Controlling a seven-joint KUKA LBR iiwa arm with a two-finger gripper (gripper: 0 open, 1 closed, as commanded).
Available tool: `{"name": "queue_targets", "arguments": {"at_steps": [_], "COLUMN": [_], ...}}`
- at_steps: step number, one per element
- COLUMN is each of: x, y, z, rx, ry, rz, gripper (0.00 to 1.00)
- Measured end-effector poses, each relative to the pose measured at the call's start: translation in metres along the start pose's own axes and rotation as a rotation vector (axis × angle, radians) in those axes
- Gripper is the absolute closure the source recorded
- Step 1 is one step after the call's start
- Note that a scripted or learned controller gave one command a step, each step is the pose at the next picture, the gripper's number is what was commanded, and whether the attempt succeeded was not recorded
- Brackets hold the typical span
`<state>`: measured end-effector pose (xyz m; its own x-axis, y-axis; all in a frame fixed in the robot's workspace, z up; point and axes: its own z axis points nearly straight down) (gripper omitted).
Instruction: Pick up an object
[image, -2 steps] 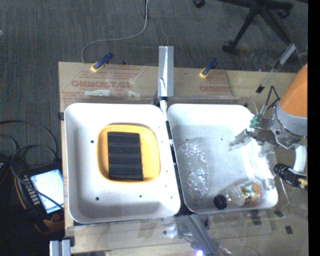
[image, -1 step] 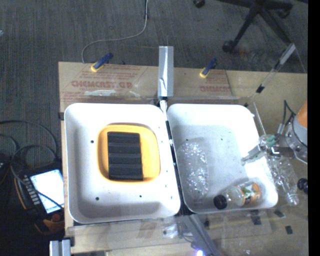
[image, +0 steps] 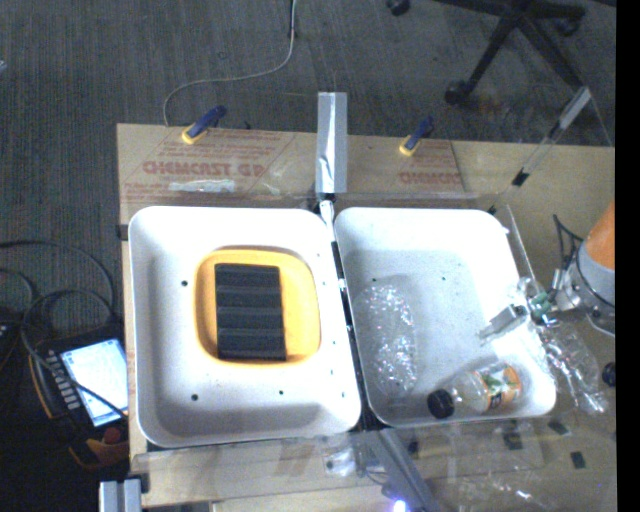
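Orange and grey, the arm (image: 605, 262) is seen at the right edge, cut off by the frame, with its wrist reaching left over the right bin's (image: 430, 235) right rim. Most of the arm is out of frame, and the gripper (image: 518, 316) is small and blurred against clear plastic wrapping (image: 570, 360), so its opening cannot be told. A clear bottle (image: 478, 390) with a black cap is lying in the right bin's near right corner, just below the gripper. A yellow and black object (image: 256, 308) is resting in the left bin (image: 165, 250)

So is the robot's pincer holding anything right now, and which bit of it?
It cannot be told. The pincer sits at the right bin's right edge, too small and blurred to show a hold. The bottle lies apart from it.
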<state>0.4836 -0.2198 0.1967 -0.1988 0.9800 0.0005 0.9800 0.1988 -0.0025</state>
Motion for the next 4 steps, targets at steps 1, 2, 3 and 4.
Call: {"name": "queue_targets", "arguments": {"at_steps": [1,2,3,4], "x": [0.028,-0.002,-0.001,0.056], "y": [0.009,0.058,0.059,0.099], "z": [0.099,0.104,0.096,0.013], "rx": [-0.01,-0.012,-0.012,-0.002], "ry": [-0.004,0.015,0.014,-0.001], "rz": [-0.196,0.158,0.157,0.032], "gripper": [0.0,0.0,1.0,1.0]}}
